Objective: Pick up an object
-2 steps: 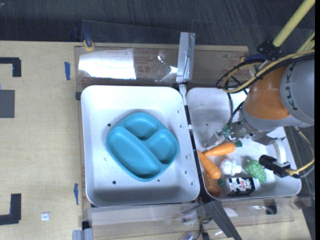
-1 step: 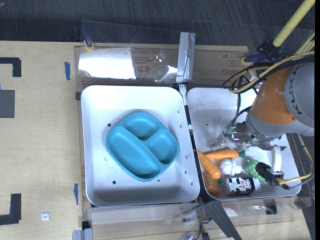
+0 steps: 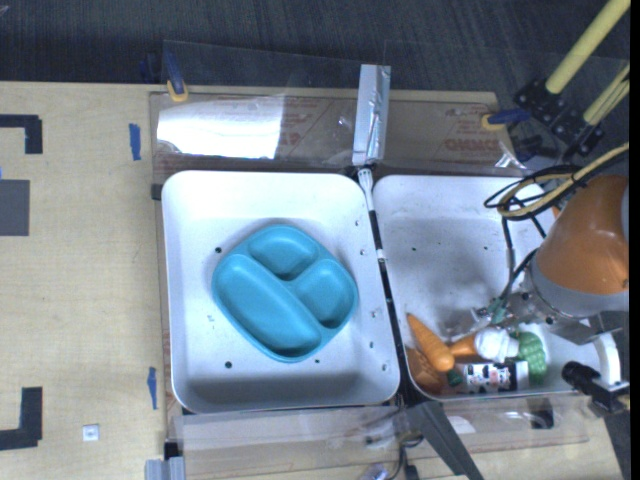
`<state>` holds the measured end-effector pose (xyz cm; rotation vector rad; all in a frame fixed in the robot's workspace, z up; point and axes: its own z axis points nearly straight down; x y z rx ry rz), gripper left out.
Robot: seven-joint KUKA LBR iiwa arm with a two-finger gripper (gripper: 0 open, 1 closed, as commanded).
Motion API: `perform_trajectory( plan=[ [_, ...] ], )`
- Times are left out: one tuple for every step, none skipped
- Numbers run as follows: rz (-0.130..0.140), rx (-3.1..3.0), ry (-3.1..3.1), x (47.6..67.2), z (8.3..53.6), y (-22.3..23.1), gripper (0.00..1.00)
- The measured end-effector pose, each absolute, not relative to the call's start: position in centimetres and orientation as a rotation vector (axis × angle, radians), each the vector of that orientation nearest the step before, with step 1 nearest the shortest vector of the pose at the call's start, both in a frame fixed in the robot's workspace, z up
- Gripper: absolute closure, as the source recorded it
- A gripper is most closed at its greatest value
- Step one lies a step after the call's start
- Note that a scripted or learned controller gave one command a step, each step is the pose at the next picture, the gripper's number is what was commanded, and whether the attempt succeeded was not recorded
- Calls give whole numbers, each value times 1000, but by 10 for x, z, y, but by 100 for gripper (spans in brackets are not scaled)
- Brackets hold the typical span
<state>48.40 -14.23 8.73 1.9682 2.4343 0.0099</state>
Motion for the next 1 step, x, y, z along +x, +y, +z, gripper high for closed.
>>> perform_trajectory(
  plan=[
    [13, 1967, 2428, 486, 99, -143, 100]
  ],
)
